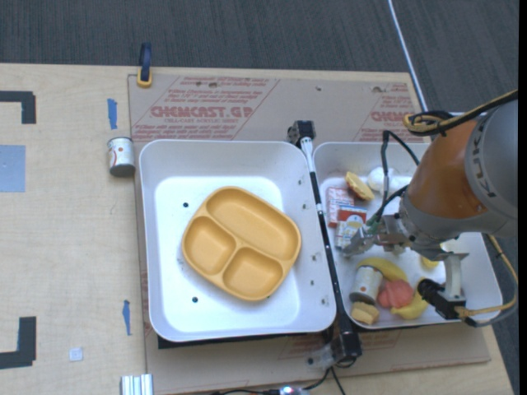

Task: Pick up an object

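Note:
My gripper (356, 242) hangs low in the right bin (486, 282), at its left side. It sits just below a red and white packet (344, 206) and just above a banana (384, 267). Nothing can be seen held in it. In front of the banana stand a small can (365, 285) and a pink lump (396, 295), with a tan piece (363, 312) at the bin's front edge. An orange-yellow piece (359, 185) and a white ball (377, 176) lie at the back of the bin. The grey and orange arm covers the bin's right half.
The left bin (156, 220) holds a yellow divided plate (240, 242). The wall between the two bins (323, 237) runs close to the gripper's left. A small metal can (121, 155) stands on the bench beyond the left bin.

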Motion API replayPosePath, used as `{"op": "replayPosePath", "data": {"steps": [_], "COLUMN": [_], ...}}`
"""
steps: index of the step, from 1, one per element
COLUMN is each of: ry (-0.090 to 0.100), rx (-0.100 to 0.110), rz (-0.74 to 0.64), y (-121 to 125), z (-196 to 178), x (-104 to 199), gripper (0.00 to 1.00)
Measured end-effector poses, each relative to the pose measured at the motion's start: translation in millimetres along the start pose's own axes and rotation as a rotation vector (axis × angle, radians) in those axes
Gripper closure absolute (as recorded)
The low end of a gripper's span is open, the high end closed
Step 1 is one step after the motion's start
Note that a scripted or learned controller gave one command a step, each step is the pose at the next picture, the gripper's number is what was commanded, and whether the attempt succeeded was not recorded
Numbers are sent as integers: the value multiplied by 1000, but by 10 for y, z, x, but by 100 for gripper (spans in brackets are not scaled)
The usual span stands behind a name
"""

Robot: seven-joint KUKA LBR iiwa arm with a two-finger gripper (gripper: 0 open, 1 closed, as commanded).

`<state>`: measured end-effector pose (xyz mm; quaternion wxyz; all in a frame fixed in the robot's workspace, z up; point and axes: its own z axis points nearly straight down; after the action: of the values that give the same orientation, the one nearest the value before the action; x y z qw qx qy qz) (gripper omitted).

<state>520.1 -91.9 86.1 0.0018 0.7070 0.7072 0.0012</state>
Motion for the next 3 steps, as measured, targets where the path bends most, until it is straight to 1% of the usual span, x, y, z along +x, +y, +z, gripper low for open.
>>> {"op": "replayPosePath", "data": {"steps": [1, 2, 3], "ry": [0, 0, 0], "rx": [0, 1, 0], "rz": [0, 0, 0], "y": [359, 69, -59], "z": [2, 1, -1], "x": [-28, -89, -68], "gripper": [0, 0, 0]}}
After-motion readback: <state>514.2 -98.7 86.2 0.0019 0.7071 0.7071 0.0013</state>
